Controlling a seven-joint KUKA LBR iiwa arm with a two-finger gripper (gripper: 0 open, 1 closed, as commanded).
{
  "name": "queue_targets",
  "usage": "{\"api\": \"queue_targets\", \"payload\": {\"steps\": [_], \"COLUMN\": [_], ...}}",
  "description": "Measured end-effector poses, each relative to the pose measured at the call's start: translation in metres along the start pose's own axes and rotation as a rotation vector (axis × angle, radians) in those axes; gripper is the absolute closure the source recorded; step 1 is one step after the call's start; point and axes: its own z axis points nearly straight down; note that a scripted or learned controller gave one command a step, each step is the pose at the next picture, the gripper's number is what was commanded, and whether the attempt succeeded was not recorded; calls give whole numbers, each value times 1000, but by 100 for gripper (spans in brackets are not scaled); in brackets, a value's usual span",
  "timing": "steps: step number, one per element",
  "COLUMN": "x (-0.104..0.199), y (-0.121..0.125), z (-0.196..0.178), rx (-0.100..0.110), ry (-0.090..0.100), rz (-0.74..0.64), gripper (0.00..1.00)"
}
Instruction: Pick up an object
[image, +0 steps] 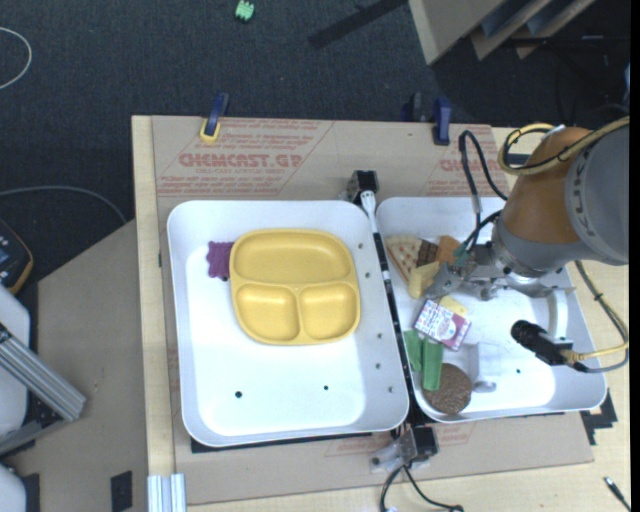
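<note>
My gripper hangs low over the right bin, near that bin's upper middle. It is just right of a tan wedge-shaped piece and a brown-and-yellow item. Below it lies a small pink-and-white packet. A green stick and a brown round disc rest near the bin's front left corner. The wrist hides the fingers from above.
The left bin holds a yellow three-compartment tray with a purple item at its left edge. A divider strip runs between the bins. Blue and yellow clamps sit at the board's far edge.
</note>
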Motion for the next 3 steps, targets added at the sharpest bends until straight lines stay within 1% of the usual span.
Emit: {"api": "queue_targets", "payload": {"steps": [1,2,3], "x": [0,-4,-6], "y": [1,11,21], "z": [-13,-61,-121], "rx": [-6,-13,-15], "ry": [-1,-4,-4], "rz": [1,-1,-2], "gripper": [100,100,100]}}
